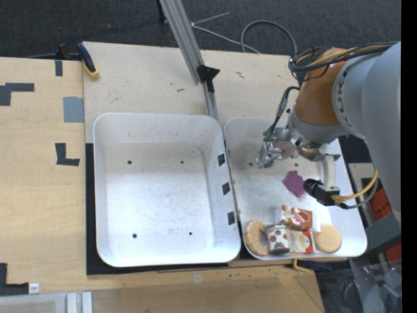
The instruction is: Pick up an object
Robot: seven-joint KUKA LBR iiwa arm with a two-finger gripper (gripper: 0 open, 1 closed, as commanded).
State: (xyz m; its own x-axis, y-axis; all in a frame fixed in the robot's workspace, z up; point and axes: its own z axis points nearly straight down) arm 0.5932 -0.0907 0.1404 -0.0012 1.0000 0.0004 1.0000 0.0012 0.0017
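My gripper hangs over the upper middle of the right bin, its metal fingers pointing down and left with nothing seen between them. A purple object lies just right of and below the gripper, apart from it. Along the bin's front edge sit a round tan cookie-like piece, a small strawberry-print box, a red and white packet and another tan round piece.
The left bin sits beside the right one, sharing a raised rim. A metal pole slants in from the top toward the bins' junction. The grey and orange arm covers the right bin's upper right.
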